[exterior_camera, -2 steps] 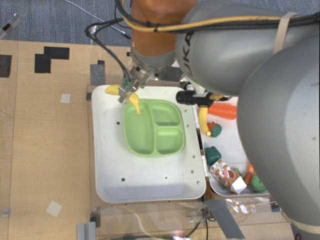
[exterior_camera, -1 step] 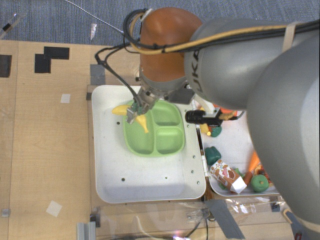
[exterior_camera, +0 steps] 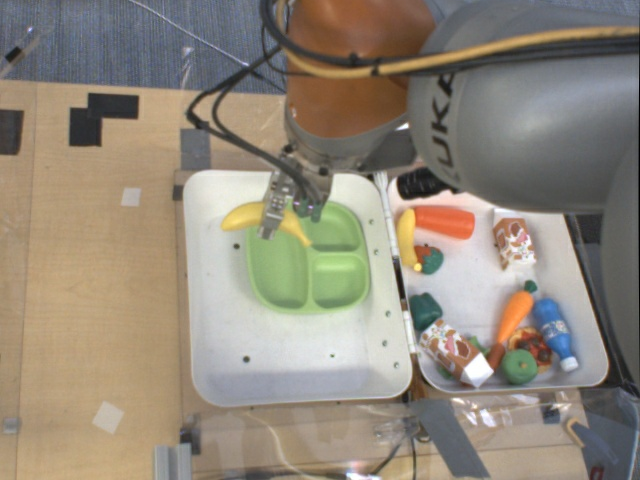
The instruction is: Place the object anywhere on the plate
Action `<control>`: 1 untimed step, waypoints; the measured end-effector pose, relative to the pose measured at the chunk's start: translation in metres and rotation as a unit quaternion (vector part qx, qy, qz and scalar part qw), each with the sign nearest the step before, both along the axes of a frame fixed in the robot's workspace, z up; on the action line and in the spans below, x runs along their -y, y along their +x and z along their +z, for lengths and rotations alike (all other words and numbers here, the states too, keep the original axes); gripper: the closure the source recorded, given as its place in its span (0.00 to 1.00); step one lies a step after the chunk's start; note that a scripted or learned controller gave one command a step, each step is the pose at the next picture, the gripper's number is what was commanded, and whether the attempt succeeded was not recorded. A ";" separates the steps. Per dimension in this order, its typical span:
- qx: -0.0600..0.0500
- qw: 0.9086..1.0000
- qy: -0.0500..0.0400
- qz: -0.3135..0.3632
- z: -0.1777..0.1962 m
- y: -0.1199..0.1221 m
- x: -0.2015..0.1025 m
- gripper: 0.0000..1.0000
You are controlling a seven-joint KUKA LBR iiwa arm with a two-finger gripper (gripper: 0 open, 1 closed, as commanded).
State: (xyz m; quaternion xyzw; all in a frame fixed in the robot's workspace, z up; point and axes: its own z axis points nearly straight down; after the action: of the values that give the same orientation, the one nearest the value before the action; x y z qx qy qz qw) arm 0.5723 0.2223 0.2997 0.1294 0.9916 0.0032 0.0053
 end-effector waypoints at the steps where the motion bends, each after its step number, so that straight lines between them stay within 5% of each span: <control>1: -0.003 0.984 -0.002 0.180 -0.060 0.004 -0.013 1.00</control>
State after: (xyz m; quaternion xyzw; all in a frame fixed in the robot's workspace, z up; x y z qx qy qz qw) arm 0.5765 0.2357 0.2392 -0.0515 0.9987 0.0015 0.0021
